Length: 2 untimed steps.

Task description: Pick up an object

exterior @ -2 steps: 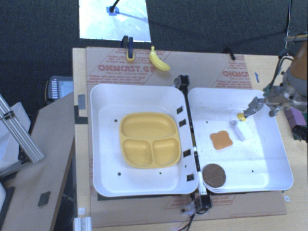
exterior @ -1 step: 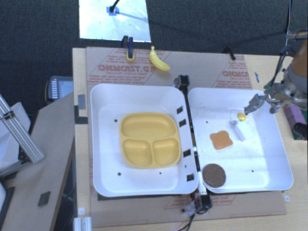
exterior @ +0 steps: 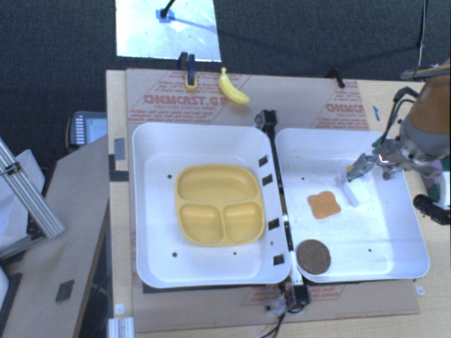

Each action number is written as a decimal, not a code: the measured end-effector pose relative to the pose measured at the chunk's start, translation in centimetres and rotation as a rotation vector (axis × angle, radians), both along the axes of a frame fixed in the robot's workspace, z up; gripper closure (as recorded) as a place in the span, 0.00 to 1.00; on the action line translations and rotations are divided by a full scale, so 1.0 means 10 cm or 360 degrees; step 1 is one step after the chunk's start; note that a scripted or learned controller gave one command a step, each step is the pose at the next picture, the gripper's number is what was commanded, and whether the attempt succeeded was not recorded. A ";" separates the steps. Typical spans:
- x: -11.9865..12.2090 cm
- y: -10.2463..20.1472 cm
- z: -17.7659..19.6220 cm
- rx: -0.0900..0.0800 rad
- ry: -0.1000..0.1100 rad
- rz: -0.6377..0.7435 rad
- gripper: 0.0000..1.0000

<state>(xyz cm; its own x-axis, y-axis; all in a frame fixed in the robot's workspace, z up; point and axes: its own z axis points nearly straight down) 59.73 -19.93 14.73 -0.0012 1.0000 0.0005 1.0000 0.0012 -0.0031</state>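
Gripper [exterior: 358, 169] perhaps low over right bin [exterior: 394, 259]

Dark carpet floor [exterior: 56, 41] surrounds the wooden bench [exterior: 116, 210]. A shiny metal sheet [exterior: 168, 21] lies beyond the bench; an aluminium rail [exterior: 28, 196] stands left of it.

The arm [exterior: 427, 115] reaches in from the right, its orange band just above the grey wrist [exterior: 416, 153], over the far right corner of the right bin [exterior: 402, 259]. From the wrist the claw [exterior: 358, 171] slants down and leftward, its tip low over that bin's floor, near its back wall. Whether its fingers are parted is too blurred to tell.
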 end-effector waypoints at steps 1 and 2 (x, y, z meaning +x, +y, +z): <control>-0.07 -0.05 -0.59 0.0000 0.0000 0.0000 0.00; -0.06 -0.05 -0.62 -0.0002 -0.0007 0.0001 0.00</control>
<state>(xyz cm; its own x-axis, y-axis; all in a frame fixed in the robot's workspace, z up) 59.12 -20.40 8.49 -0.0020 1.0000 -0.0006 1.0000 0.0020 0.0010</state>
